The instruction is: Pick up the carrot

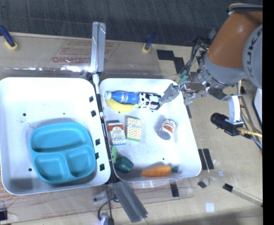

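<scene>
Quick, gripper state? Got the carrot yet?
Gripper: cannot be told; it sits over the black-and-white cow toy. Carrot lies in the right bin, untouched.

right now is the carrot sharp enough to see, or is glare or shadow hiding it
In the camera view, the carrot is slightly soft but plainly visible, orange against the right bin's evenly lit white floor; no glare covers it, and it casts only a faint shadow; the gripper looks a little blurred.
</scene>
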